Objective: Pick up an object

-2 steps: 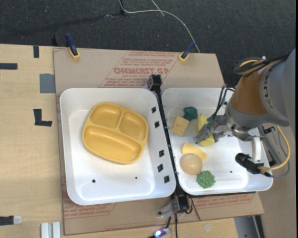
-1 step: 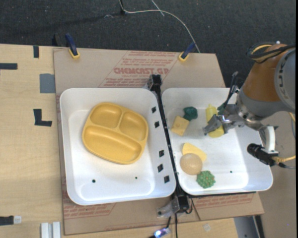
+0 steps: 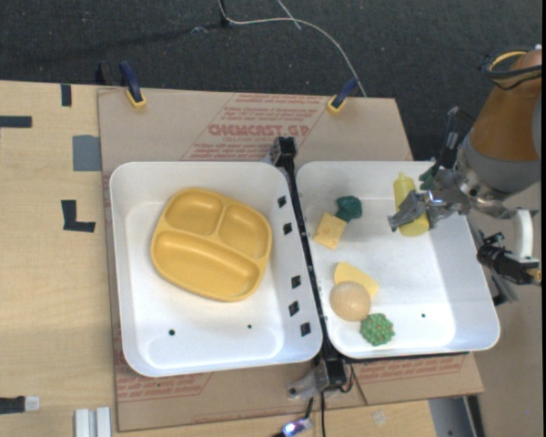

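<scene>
The right bin [image 3: 437,280] holds several small items. A dark green piece [image 3: 348,208] and a yellow block [image 3: 329,230] lie near its left wall. Toward the front lie a pale yellow wedge [image 3: 359,279], a beige ball [image 3: 349,301] and a green broccoli-like piece [image 3: 377,329]. A yellow bottle-shaped object [image 3: 404,189] lies at the bin's far right. My gripper [image 3: 411,213] hangs right over that object and covers its middle, while yellow shows above and below it. Contact between them cannot be made out.
The left bin [image 3: 136,317] holds a yellow divided plate [image 3: 211,242]. A black divider [image 3: 296,244] runs between the two bins. The arm's grey and orange body [image 3: 505,126] fills the space beyond the right bin's far right corner.
</scene>
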You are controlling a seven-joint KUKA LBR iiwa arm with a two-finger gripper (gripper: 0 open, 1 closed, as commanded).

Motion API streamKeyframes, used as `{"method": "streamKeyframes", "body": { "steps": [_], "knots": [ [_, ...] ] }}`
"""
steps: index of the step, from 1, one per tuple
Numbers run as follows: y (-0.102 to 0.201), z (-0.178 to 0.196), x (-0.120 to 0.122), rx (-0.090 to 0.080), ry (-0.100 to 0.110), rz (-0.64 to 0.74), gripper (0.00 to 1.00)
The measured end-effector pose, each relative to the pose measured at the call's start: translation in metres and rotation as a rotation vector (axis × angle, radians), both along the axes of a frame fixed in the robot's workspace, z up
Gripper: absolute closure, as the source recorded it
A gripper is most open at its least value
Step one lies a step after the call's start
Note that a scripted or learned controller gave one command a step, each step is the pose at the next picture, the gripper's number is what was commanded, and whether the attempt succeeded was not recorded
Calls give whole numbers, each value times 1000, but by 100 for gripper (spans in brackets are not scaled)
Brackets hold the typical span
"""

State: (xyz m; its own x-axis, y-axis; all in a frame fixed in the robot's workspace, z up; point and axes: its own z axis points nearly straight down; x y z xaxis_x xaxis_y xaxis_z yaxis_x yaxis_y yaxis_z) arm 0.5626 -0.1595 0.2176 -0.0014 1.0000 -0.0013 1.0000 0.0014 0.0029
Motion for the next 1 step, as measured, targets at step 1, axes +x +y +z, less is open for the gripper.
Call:
{"method": "streamKeyframes", "body": {
  "steps": [1],
  "knots": [
    [0,51,1,0,1,0,100]
  ]
}}
